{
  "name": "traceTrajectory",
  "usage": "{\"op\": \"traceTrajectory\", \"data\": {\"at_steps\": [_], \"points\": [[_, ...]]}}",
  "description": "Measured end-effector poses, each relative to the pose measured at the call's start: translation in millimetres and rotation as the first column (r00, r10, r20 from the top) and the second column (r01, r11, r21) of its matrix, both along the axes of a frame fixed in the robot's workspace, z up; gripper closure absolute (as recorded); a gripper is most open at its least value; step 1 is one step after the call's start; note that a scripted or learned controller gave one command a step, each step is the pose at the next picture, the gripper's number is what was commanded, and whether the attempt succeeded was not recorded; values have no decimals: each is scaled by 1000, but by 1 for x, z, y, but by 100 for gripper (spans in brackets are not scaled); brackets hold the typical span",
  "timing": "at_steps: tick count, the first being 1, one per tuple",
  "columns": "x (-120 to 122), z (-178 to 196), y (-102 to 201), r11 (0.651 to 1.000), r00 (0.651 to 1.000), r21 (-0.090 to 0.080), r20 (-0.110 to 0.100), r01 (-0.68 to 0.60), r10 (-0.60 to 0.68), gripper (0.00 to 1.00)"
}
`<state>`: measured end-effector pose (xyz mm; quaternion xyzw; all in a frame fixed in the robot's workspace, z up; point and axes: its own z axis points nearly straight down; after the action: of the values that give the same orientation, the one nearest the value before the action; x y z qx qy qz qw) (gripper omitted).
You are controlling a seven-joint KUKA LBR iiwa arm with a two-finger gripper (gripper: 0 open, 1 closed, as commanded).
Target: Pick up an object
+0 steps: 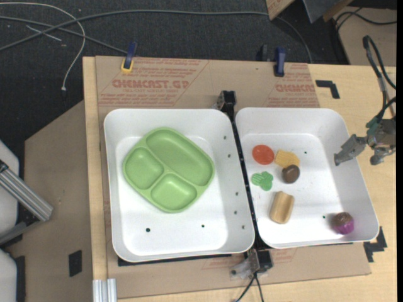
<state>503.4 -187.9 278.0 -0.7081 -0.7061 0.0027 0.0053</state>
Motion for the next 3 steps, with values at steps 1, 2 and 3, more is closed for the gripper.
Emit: {"op": "traceTrajectory", "data": {"at_steps": [1,2,3], "points": [[2,5,0,1000,1000,-3,10,-3,3,0],[-6,-44,7,1000,1000,0,5,-3,3,0],[-4,-105,14,1000,1000,0,4,-3,3,0]]}}
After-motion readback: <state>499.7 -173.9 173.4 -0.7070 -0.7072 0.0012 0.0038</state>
